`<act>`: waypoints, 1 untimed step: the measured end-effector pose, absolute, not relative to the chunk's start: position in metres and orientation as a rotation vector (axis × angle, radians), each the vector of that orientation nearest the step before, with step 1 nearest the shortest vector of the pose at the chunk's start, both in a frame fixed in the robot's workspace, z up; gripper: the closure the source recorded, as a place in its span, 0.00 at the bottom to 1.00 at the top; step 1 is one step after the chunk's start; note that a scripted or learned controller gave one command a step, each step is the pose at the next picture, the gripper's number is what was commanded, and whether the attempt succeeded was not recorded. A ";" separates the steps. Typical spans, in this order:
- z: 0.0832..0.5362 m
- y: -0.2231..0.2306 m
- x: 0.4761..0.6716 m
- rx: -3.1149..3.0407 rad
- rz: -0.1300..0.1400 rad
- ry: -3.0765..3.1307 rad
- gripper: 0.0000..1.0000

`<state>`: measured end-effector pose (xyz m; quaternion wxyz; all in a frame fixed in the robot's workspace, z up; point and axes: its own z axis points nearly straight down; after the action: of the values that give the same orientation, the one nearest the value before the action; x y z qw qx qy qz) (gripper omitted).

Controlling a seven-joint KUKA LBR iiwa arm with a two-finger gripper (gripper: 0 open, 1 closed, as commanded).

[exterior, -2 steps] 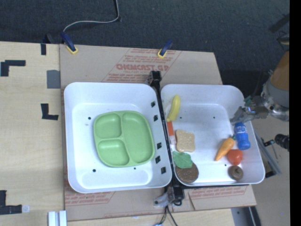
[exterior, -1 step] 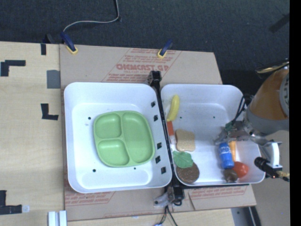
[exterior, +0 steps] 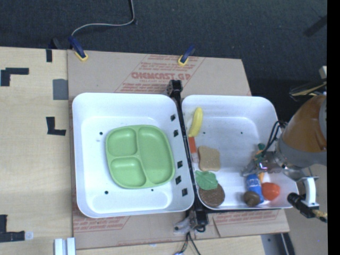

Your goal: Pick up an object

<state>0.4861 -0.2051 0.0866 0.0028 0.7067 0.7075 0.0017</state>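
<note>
Arm (exterior: 308,129) is reaching into the right bin (exterior: 234,108) from the right, gripper (exterior: 258,166) down at the near right corner, and honestly can't tell whether the jaws are open or holding anything. Right below it the blue bottle (exterior: 254,185) lies with its long axis running away from the camera, brown end nearest, an orange ball (exterior: 271,190) touching its right side. The banana (exterior: 196,121) lies lengthwise against the divider, and the green tray (exterior: 139,156) sits in the left bin (exterior: 87,142).

dark carpet-like floor (exterior: 212,20) lies behind a pale wooden bench (exterior: 32,158) topped with cardboard (exterior: 154,73).
</note>
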 end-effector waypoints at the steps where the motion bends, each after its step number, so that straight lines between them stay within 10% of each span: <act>1: 0.087 -0.185 0.532 2.217 0.003 2.219 0.00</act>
<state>0.5318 -0.1854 0.0865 0.0022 0.7068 0.7074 0.0011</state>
